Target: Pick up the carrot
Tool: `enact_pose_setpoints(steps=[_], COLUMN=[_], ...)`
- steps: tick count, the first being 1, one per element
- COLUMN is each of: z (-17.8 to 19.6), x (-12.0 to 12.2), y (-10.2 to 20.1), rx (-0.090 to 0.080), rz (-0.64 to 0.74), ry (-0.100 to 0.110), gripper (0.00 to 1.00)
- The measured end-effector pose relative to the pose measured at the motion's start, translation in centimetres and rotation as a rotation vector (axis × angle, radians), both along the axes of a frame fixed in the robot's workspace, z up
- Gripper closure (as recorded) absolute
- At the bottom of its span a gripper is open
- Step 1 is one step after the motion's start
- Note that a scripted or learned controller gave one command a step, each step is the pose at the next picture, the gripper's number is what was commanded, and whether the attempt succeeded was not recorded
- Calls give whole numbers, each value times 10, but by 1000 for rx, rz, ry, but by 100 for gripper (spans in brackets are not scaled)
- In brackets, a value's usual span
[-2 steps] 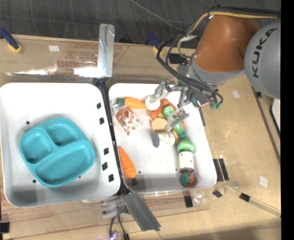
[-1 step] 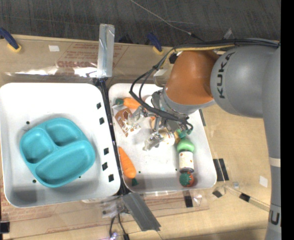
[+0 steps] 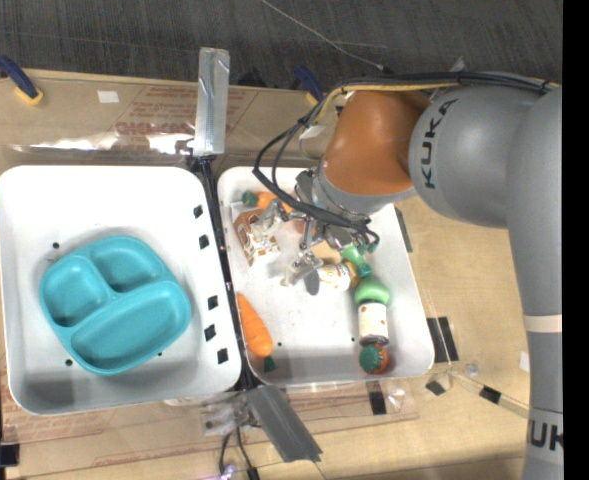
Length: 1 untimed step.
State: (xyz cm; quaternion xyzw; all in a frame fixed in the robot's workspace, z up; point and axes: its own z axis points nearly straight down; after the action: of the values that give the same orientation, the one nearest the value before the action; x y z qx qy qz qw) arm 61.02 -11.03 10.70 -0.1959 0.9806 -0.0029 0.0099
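My pincer [image 3: 309, 258] hangs in the upper middle of the right bin [image 3: 414, 298], under my orange wrist band [image 3: 369, 143]. It is over a small heap of packets and bottles, not over the carrot. The metal parts there are tangled with the clutter, and I cannot tell if the pincer is wide or narrow, or if anything sits in it.

The carrot [image 3: 253, 324] lies at the lower left of the right bin, against the wall that this bin shares with the left bin [image 3: 14, 268]. It is orange, stretched from upper left to lower right, and nothing touches it from above.

I judge that the step in hand is the approach: the carrot is not yet picked. The next move calls for going toward the lower left of the frame, then coming down over the carrot with the opening set across its narrow width. The bin wall is just beside it, so one finger has little room on that side.

In the left bin rests a teal divided plate [image 3: 114, 303]. As for writing, I read "KUKA" in black letters on my grey arm [image 3: 484, 158]. The bottle [image 3: 372, 320] at the right of the bin carries a label, but its text is too small to read.
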Motion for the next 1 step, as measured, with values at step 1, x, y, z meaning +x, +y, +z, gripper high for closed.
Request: enact_pose_setpoints(steps=[1], z=[1], x=[6], y=[16], rx=[-13], rz=[277], ry=[-10], gripper=[0])
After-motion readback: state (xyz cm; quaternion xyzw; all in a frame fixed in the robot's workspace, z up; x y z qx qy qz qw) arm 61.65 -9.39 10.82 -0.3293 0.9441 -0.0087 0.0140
